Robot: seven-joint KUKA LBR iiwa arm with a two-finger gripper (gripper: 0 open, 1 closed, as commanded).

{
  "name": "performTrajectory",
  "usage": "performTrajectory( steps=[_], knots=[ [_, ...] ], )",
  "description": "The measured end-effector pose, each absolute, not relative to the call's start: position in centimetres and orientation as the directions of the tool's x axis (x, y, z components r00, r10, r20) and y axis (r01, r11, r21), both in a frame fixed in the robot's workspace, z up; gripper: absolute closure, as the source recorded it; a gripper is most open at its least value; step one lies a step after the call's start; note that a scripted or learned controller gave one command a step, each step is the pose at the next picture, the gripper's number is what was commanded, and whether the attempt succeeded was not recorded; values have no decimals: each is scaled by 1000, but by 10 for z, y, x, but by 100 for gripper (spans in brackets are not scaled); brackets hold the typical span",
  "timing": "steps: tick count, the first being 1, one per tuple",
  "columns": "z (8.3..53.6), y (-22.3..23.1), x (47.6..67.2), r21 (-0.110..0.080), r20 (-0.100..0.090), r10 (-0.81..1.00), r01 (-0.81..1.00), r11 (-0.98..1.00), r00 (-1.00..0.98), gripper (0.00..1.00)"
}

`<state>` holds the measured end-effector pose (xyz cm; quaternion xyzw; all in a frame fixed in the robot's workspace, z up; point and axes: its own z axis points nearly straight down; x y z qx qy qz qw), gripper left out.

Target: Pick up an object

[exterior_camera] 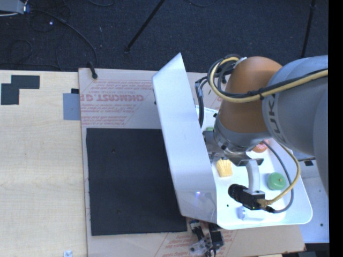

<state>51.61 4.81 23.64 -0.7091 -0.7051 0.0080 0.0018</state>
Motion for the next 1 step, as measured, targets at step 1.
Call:
performTrajectory(
  steps=[1],
  knots=[
    [228,82,528,-30,-19,1000,1000,-7,7,100]
  ],
)
